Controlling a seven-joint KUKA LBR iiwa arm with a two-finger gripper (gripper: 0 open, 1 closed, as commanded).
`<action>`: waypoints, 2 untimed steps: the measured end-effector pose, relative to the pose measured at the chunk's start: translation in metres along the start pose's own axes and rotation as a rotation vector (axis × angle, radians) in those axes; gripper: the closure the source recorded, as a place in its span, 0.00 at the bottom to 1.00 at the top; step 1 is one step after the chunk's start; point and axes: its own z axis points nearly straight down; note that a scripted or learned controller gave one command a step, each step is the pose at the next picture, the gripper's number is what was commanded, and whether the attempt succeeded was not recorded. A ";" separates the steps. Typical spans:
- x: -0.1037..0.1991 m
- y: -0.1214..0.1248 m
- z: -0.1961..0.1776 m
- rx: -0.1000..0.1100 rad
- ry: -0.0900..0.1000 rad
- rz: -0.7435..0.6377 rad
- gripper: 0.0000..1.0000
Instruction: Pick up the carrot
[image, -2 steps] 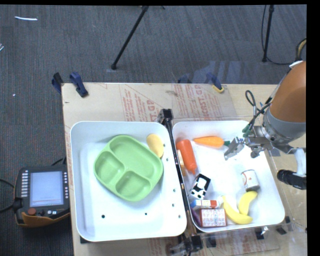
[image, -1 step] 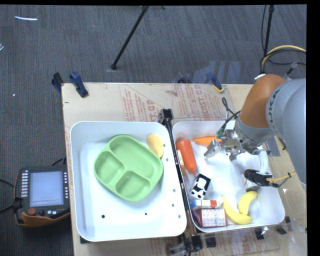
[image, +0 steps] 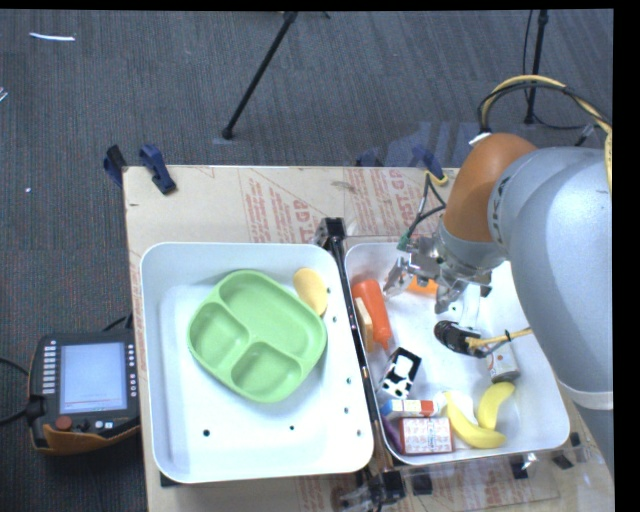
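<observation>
Seemingly smooth, the tapered orange carrot (image: 371, 312) lies near the tool (image: 425, 283).

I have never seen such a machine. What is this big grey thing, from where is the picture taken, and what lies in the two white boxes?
The grey thing is a robot arm with an orange band; its pincer hangs over the right bin. One fixed camera looks down from above. The left bin holds a green divided plate and a yellow piece beside it. The right bin holds the orange carrot, a banana, a black-and-white toy and a small red box. The carrot lies loose, not held.
</observation>
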 end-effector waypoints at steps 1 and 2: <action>-0.043 -0.007 0.002 0.008 0.007 0.081 0.00; -0.029 0.011 -0.046 0.003 0.008 0.210 0.00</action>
